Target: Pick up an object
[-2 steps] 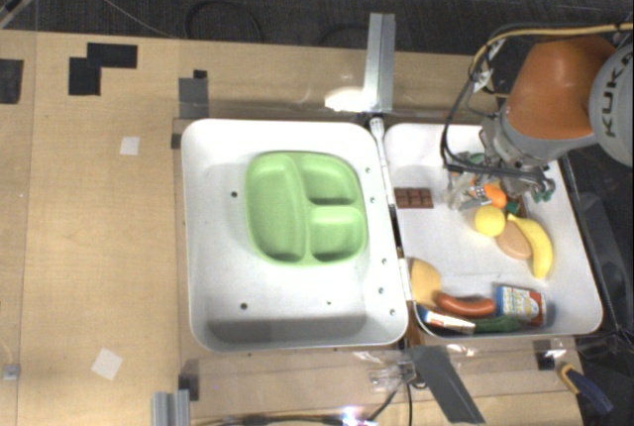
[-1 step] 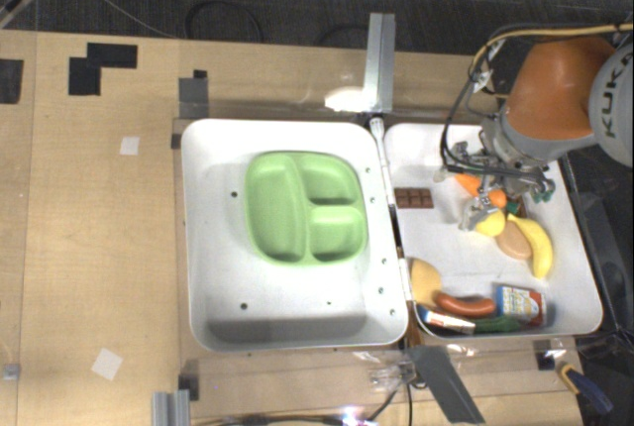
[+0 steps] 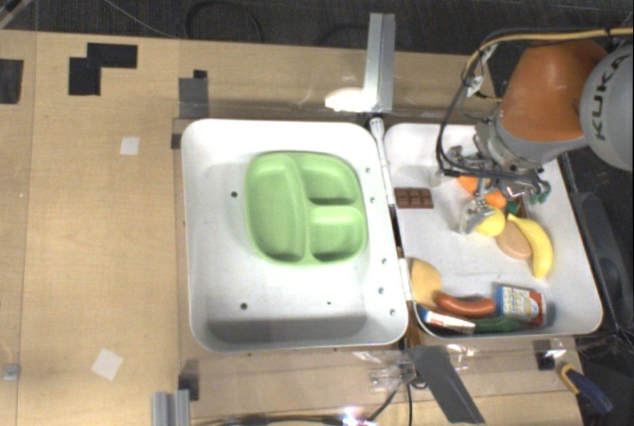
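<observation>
Two white bins are sitting side by side; the left bin (image 3: 203, 246) is holding one green divided tray (image 3: 303, 206). The arm (image 3: 555, 92), its lettering cut off at the frame's right edge, is hiding part of the right bin (image 3: 584, 300). The gripper (image 3: 483, 212) is hovering among toy foods, beside one banana (image 3: 536, 245), its state unclear.

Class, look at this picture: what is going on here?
A grey robot arm reaches into the right bin, its tool lowered over a pile of toy food near a banana and a chocolate bar. The left bin holds a green divided plate. Nothing looks lifted yet.
</observation>
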### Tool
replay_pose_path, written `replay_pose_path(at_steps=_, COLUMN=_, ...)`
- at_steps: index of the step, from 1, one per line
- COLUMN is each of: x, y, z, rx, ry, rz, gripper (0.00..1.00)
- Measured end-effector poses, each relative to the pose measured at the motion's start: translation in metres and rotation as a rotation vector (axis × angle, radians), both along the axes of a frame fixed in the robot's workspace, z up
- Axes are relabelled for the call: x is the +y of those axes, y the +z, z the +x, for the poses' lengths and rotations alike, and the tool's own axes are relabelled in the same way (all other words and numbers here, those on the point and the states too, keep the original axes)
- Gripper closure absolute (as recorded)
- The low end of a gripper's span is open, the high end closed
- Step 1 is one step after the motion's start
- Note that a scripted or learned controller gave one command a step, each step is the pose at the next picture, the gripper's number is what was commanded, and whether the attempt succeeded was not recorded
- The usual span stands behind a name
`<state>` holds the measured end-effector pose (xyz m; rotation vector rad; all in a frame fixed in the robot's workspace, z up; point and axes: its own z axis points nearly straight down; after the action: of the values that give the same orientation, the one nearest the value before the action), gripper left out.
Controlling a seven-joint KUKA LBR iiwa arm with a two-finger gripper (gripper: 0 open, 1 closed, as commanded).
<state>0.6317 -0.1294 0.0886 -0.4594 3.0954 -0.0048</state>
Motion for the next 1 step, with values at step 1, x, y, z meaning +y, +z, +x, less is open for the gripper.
replay_pose_path(at_steps=1, x=0.0004, y=0.0153, z=0.0048, rx=-0.016, ry=0.0, rz=-0.001, gripper=1.0)
